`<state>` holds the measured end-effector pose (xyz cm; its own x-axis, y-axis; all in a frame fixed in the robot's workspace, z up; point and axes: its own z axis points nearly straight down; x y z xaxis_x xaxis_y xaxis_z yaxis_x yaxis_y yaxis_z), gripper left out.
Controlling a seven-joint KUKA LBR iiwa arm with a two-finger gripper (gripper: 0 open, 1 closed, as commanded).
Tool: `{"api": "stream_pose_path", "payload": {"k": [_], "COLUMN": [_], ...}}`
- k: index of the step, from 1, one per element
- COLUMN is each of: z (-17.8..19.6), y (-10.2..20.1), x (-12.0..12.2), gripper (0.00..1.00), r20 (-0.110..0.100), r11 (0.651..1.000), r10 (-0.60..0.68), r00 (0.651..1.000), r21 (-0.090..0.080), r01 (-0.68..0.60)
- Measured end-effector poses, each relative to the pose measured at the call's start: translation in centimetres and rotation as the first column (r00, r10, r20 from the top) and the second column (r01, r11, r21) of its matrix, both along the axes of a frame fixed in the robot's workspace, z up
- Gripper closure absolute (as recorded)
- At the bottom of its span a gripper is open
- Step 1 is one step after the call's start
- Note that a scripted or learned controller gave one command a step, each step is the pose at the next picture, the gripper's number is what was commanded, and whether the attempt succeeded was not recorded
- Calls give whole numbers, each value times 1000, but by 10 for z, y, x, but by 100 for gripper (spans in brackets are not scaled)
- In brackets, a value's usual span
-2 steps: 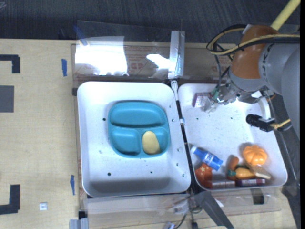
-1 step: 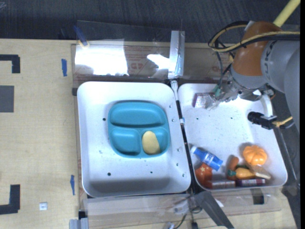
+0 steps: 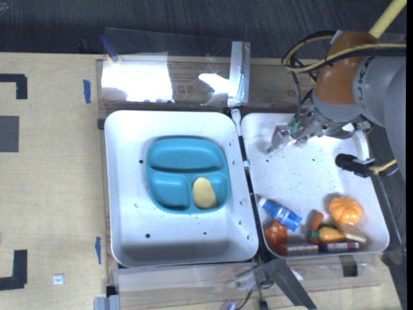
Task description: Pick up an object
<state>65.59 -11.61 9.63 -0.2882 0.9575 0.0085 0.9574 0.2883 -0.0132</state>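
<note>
pincer [image 3: 284, 136] sits high in the right bin [image 3: 284, 173], over its bare upper-left part, near the divider between the bins. can't tell its state at this angle, nothing visibly caught in it. so no pick done as far as i can judge.

candidates are well apart from it, clustered along the right bin's lower edge: blue bottle [image 3: 281, 213], red tomato-like item [image 3: 275, 234], small orange pumpkin [image 3: 345, 209], carrot-like piece [image 3: 334, 234], dark stick [image 3: 322, 247] under them. some are touching, so a clean grab looks awkward.

left bin [image 3: 122, 192] holds a blue divided tray [image 3: 184, 163] with a yellow egg-shaped piece [image 3: 204, 192] in its lower-right compartment.

remaining: move over one item, descend, grasp, lift. basically everything.
</note>
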Motion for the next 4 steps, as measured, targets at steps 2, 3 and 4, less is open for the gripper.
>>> {"api": "stream_pose_path", "payload": {"k": [2,3,4], "z": [12,-10,3], "y": [-1,16,15], "x": [3,-4,-3], "gripper": [0,0,100], "r20": [12,18,24], "r11": [1000,1000,1000], "r10": [0,12,11], "r00": [1000,1000,1000], "r21": [-4,-4,-5], "r01": [0,-12,-11]}}
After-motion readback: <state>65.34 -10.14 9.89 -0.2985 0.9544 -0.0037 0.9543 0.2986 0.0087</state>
